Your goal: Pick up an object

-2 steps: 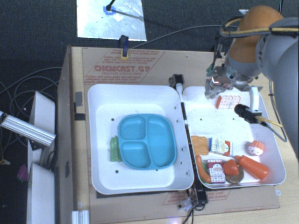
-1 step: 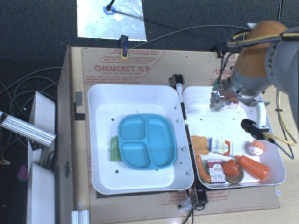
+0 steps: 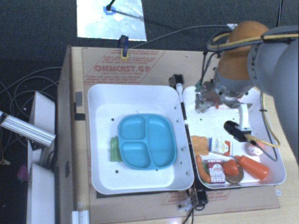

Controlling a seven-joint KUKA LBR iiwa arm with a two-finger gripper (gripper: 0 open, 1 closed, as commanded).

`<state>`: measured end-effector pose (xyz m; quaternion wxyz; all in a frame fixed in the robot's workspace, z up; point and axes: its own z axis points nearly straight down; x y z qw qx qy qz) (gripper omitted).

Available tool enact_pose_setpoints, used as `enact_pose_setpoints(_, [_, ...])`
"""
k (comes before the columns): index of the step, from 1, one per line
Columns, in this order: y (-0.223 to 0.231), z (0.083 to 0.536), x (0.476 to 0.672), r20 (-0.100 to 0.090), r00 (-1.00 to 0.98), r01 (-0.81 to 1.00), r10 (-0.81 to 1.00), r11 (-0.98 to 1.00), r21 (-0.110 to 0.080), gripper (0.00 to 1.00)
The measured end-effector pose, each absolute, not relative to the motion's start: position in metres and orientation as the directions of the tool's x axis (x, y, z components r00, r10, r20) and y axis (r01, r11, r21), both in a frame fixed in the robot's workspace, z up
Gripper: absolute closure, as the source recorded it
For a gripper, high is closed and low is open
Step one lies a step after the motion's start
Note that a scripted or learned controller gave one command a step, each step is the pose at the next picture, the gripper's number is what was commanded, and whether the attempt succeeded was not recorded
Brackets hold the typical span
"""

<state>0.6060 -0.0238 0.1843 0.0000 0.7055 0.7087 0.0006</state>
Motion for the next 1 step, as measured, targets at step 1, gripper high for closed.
enact_pose_setpoints(1, [-0.0787,0.1848,0.6046,-0.002,-0.001,1.0,1.0,0.001,0.002,1.0])
